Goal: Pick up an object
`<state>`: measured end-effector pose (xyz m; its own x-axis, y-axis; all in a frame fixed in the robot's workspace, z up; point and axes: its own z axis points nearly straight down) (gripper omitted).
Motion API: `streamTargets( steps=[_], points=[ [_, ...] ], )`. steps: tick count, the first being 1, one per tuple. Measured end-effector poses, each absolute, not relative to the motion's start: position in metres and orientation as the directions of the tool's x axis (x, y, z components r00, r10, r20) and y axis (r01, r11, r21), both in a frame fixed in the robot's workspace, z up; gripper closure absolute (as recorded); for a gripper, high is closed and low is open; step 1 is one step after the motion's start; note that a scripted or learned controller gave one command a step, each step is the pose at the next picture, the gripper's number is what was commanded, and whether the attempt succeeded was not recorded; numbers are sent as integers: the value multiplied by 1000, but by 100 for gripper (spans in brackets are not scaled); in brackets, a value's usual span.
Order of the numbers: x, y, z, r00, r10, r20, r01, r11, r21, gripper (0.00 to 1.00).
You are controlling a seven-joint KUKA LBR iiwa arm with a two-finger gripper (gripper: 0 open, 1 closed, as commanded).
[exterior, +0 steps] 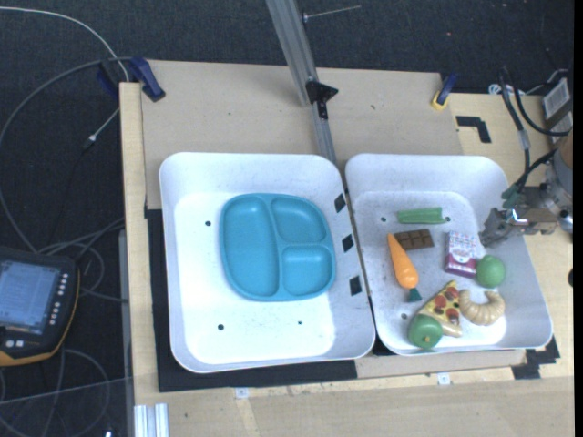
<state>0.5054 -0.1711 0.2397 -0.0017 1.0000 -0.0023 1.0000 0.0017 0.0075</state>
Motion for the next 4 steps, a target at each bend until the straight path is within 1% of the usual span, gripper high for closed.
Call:
streamTargets(
  steps=[1, 2, 3, 4],
  points=[
    [519, -113, 232, -8, 1000, 3, 1000, 8, -1, 100],
    [529, -68, 234, -7, 1000, 2, 1000, 7, 1, 100],
    [555, -21, 229, -7, 1000, 2, 1000, 7, 2, 100],
    [567, 41, 234, -8, 1000, 3, 1000, 8, 2, 100]
  ],
)
